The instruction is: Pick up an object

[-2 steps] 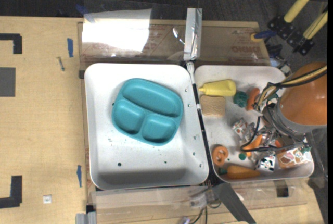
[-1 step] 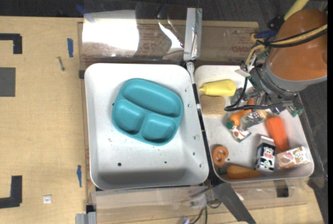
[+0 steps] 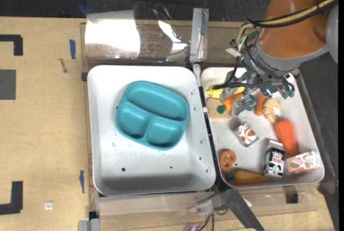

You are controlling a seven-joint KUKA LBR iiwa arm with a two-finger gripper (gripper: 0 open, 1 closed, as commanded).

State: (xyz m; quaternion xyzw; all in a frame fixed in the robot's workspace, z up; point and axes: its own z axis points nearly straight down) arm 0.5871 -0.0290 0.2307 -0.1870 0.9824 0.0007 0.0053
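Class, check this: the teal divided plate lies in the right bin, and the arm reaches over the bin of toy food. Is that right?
Not quite. The camera view shows the teal plate in the left bin, alone. The rest stands: the arm reaches over the right bin, which holds the toy food.

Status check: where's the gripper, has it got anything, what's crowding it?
Gripper low over right bin, far end. Grasp unconfirmed. Orange carrot lies free. Toy food crowds the fingers.

The arm (image 3: 293, 20) hides the right bin's (image 3: 314, 133) far end.
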